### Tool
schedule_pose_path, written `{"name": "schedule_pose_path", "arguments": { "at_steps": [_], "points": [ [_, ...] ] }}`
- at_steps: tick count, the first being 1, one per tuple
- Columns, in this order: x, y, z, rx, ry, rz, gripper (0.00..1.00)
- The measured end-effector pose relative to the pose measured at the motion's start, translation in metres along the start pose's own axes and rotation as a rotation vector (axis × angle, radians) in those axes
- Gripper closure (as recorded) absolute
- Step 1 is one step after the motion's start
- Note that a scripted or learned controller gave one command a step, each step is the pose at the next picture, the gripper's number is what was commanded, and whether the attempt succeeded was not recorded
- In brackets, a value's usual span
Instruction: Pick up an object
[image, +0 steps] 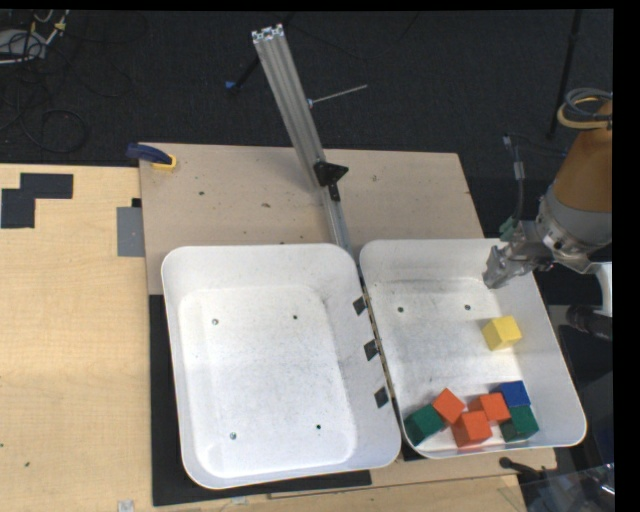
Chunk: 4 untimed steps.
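Landmark: right bin (420, 262). All candidate objects sit inside it. A yellow block (502, 332) lies alone toward its right wall, well apart from the rest. Free on all sides, so judged the easiest pick.

A cluster is packed into the bin's near right corner: green block (424, 423), three orange blocks (471, 413), blue block (514, 393), dark green block (520, 428), touching or nearly so. Little room there for a clean grasp, I judge.

Gripper (500, 266) hangs over the bin's far right corner, beyond the yellow block and not touching it. Jaws: too small and blurred to judge their opening; cannot tell. Nothing visible between them.

Left bin (180, 270) adjoins the right bin on the counter (230, 200).
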<state>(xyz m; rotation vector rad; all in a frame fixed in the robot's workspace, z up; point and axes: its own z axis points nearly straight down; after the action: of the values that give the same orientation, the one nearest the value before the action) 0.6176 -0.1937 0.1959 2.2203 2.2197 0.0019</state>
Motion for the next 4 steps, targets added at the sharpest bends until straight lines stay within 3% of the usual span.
{"name": "schedule_pose_path", "arguments": {
  "at_steps": [1, 4],
  "points": [
    [0.051, 0.002, 0.006, 0.006, 0.004, -0.004, 1.00],
    [0.200, 0.006, -0.026, 0.004, 0.003, -0.005, 1.00]
  ]
}}
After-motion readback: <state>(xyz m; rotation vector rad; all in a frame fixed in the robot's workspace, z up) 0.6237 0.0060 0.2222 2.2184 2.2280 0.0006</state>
